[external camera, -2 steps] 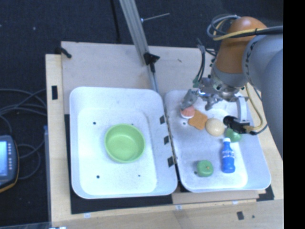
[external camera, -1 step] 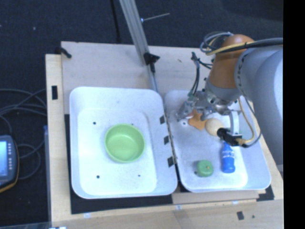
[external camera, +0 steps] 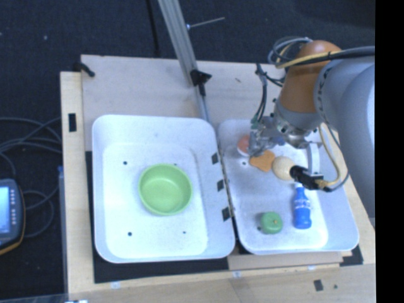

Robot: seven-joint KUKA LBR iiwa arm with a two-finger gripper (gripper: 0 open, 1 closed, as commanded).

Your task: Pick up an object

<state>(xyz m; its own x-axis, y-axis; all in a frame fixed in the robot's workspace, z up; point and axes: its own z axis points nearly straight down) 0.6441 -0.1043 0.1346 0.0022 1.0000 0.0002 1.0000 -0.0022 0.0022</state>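
My gripper (external camera: 257, 142) hangs low over the back left part of the right bin (external camera: 334, 232), under the orange wrist band. Just left of it lies a small red-orange object (external camera: 243, 145), partly hidden by the gripper. Directly in front of it lie an orange piece (external camera: 260, 162) and a beige egg-shaped object (external camera: 283, 167), touching each other. A blue bottle with a white cap (external camera: 302, 207) and a small round green object (external camera: 272, 222) lie nearer the bin's front. I see nothing lifted off the bin floor.
A green bowl (external camera: 165, 189) sits in the middle of the left bin (external camera: 113, 137). A metal post (external camera: 180, 33) slants up behind the bins. The grey arm covers the right bin's back right corner, with cables looping beside it.
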